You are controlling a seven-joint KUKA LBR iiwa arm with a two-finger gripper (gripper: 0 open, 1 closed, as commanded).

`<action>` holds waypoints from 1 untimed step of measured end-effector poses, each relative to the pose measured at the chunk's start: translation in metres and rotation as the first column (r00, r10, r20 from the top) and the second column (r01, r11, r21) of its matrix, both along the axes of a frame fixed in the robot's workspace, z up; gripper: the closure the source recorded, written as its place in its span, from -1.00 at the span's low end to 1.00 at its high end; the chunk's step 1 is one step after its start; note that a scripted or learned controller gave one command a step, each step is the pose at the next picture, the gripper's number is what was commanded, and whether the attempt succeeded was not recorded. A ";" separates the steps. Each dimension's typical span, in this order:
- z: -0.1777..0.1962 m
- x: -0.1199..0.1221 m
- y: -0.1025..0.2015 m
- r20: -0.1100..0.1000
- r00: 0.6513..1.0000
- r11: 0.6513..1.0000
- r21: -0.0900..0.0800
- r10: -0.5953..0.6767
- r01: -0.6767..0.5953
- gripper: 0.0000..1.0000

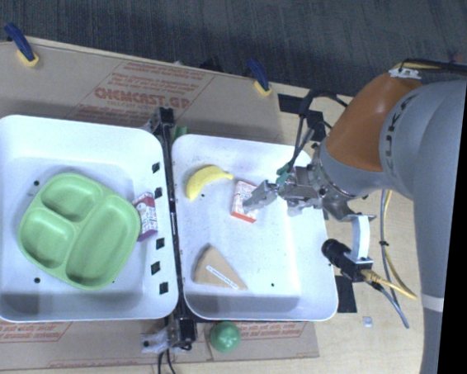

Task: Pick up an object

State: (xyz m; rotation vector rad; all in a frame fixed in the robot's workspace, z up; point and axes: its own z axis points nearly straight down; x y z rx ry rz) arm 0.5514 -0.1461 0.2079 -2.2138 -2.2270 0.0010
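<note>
The arm's hand (259, 197) hangs low in the right bin (308, 302), right at a small red-and-white packet (244, 201) near the bin's far edge; whether it grips the packet, I can't tell. A banana (204, 179) lies just beside, a tan wedge (218, 269) toward the near edge.

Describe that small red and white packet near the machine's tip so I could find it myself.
Start at the right-hand shallow white bin. In its upper half, beside the curved yellow banana, lies the small flat red and white packet, just left of the end effector. It is rectangular with printed faces, unlike the banana or the plain tan wedge-shaped block lower down.
</note>
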 end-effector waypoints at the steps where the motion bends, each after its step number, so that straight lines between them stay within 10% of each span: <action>1: -0.117 -0.076 0.055 -0.004 1.000 1.000 0.001 0.001 -0.001 -1.00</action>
